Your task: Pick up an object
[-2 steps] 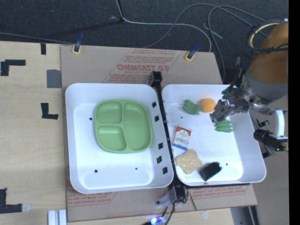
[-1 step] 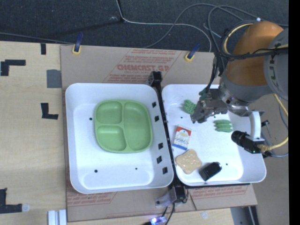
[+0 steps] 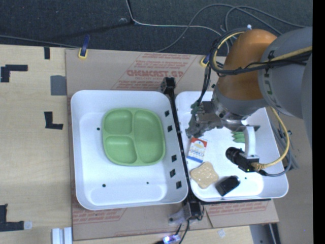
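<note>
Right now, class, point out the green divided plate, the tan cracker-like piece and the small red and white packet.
green divided plate (image 3: 134,136), camera view, centre ridge.
tan cracker-like piece (image 3: 204,175), camera view, middle of top.
red and white packet (image 3: 197,150), camera view, middle of face.

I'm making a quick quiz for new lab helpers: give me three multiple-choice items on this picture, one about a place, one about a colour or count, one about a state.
1. Where does the green plate lie?
A. in the left bin
B. in the right bin
C. on the cardboard outside the bins

2. How many compartments does the green plate have?
A. two
B. three
C. four

3. How does the small packet with red and blue print sit?
A. lifted above the bin
B. lying on the floor of the right bin
C. resting on the green plate

Answers:
1 A, the plate fills the middle of the left bin.
2 C, ridges split it into four sections.
3 B, it lies flat below the gripper, next to a tan sponge.
</note>
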You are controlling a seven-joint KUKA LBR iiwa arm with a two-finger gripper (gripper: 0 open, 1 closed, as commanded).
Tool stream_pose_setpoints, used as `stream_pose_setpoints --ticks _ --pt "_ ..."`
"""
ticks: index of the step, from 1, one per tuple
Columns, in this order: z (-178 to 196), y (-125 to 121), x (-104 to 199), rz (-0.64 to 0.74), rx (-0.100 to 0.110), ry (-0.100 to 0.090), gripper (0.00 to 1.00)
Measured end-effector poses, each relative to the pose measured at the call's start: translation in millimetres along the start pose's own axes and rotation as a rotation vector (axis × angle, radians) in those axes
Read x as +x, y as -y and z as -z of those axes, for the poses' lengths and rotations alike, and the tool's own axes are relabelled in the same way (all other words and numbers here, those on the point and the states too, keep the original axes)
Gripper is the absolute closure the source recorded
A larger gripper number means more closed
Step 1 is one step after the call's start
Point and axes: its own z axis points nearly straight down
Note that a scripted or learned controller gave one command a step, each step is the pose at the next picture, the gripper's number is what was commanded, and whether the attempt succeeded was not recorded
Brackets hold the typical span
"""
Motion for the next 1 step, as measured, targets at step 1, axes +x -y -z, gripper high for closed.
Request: stream_pose_setpoints --ticks 1 --pt "-14.7 6.3 49.0 -0.001 0.000 0.001 1.00"
